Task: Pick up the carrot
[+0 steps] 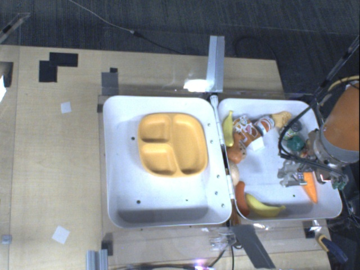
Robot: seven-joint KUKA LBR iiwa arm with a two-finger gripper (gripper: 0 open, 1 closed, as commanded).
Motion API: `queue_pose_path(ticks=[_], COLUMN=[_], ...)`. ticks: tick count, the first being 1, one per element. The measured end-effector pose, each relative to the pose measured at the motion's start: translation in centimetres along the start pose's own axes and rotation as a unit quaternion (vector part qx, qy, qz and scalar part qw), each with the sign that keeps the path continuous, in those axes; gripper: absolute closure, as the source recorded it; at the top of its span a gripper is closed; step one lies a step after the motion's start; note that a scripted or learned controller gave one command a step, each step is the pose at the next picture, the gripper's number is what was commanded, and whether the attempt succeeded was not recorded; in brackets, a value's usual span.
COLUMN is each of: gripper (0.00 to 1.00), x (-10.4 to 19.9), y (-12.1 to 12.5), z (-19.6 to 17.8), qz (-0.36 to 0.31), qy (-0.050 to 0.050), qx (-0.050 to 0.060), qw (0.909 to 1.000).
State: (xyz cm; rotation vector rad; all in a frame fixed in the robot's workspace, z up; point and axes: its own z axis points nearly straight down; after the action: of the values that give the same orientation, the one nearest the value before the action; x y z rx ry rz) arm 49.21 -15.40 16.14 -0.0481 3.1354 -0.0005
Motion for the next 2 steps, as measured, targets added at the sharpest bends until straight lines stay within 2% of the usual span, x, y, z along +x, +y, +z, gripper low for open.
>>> queue_pose_path(ticks=[1, 2], gripper=[1.0, 1.0], x=[-1.1, -3.6], y=[-3.2, -4.0], z=[6.6, 1.2], qz=[-0.216, -0.169], qy=[0.0, -0.003], qx=[0.0, 0.002], qw=[0.9765, 0.9857])
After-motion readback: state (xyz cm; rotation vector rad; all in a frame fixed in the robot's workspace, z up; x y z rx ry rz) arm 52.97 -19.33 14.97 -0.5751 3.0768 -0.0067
